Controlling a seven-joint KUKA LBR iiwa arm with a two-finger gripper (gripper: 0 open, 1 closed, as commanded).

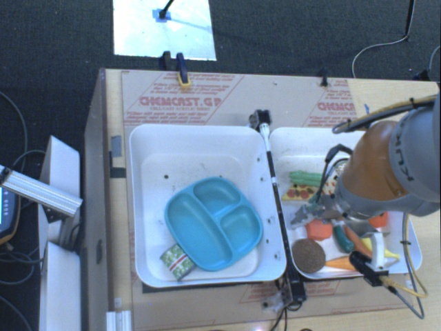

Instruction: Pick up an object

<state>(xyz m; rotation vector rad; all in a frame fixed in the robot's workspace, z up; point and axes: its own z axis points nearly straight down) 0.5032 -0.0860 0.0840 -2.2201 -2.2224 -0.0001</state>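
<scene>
Two bins; gripper (308, 216) sits low in the right bin (296, 143) over toys, seemingly open, gripping nothing

arm (386, 164) hides gripper & much of right bin (303, 138).

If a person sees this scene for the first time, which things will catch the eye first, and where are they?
The light blue divided plate stands out most, lying in the left bin with a small green and white packet at its lower left edge. Next comes the grey arm with its orange band, which reaches in from the right over the right bin. Under it lies a cluster of small colourful toy items, among them a brown disc.
</scene>
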